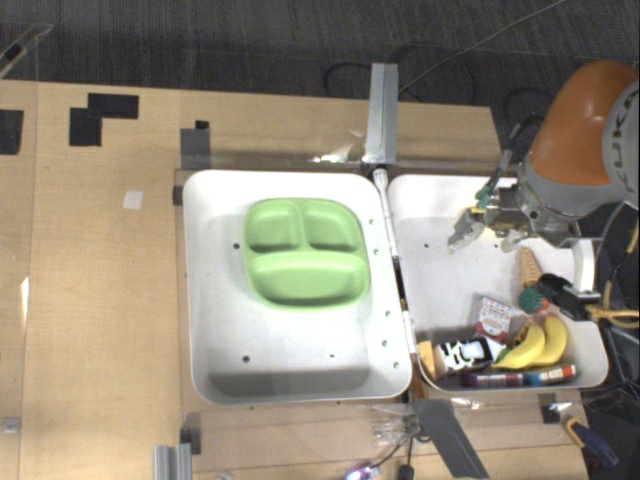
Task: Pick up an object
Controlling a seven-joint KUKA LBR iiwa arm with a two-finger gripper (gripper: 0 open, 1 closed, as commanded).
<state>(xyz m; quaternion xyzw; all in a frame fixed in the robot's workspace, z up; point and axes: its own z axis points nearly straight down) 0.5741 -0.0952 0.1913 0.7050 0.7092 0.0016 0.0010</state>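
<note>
Objects (520, 353) that I may pick up are gathered in the right bin (430, 278), most of them in the corner at the lower right of the camera view. Among them is a yellow banana (545, 340), curved, which lies close to the lower wall of the bin. Just to its left stands or lies a small black-and-white thing (465, 352); what it is I cannot tell. Along the lower wall, below the banana, lies a thin marker (520, 376) with a red end. A small red-and-white packet (494, 316) lies a little above the banana, and a tan waffle cone (528, 264) lies further up, near the right wall, with its point towards the top of the view. The left bin (215, 348) holds a light green plate (305, 251) with three compartments, about in the middle of its floor. My arm (575, 183) comes in from the right, with the orange band (590, 113) above the wrist. My gripper (462, 233) is over the bare white floor in the upper part of the right bin, to the left of the cone and well apart from the banana and the packet. How far it is open I cannot tell, and I see no object in it.
</note>
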